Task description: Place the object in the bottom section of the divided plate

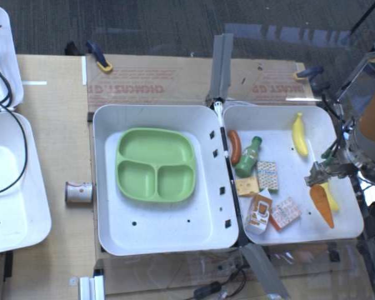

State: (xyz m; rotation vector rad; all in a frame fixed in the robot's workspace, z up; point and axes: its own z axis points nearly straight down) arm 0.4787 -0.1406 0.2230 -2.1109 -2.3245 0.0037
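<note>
The gripper point(317, 179) hovers at the right bin's point(281, 233) near right corner, just above a carrot point(322, 206) and yellow piece point(329, 197); whether its jaws are spread cannot be told. The green divided plate point(155, 164) waits in the left bin point(106, 167); crowded toys risk a missed or double grab

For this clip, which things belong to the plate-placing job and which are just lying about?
Job:
divided plate
gripper
carrot, right under the gripper, the likely pick

Lying about:
banana
green bottle
sausage
cheese wedge
juice carton
small can on the bench
</note>
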